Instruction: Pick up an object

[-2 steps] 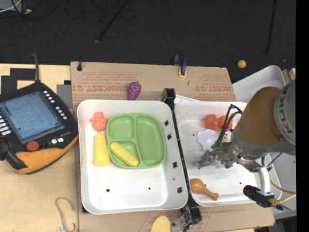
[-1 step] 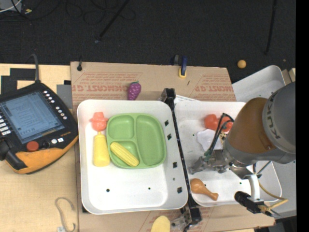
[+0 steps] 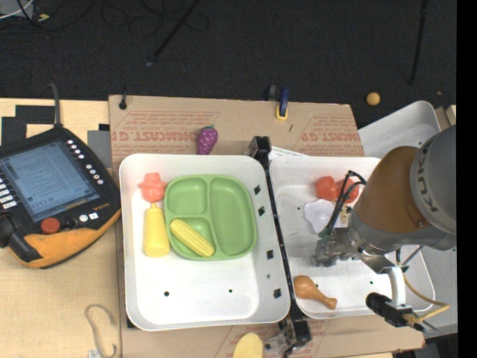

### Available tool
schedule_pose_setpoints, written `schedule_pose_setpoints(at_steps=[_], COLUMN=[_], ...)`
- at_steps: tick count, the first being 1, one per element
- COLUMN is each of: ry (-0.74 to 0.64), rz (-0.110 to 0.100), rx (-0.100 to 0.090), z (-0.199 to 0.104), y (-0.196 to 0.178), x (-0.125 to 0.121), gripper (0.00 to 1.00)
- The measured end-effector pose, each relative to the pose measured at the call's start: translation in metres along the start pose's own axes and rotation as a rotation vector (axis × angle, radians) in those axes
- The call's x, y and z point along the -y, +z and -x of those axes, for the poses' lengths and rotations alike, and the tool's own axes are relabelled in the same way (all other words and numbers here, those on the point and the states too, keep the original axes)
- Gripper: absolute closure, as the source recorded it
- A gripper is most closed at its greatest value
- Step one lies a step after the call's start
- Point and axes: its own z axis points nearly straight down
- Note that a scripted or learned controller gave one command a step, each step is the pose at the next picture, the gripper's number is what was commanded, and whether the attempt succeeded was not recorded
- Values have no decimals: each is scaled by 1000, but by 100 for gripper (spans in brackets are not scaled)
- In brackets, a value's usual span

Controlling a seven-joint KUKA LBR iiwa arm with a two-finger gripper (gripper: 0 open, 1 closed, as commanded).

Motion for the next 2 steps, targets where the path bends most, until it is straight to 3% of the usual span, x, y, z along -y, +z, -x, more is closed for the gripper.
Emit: schedule_pose_setpoints(at_steps=[2], ry=[-7], rz=[7], rx=[3], z=[15], y=[-119], x=[-10], gripper=[100])
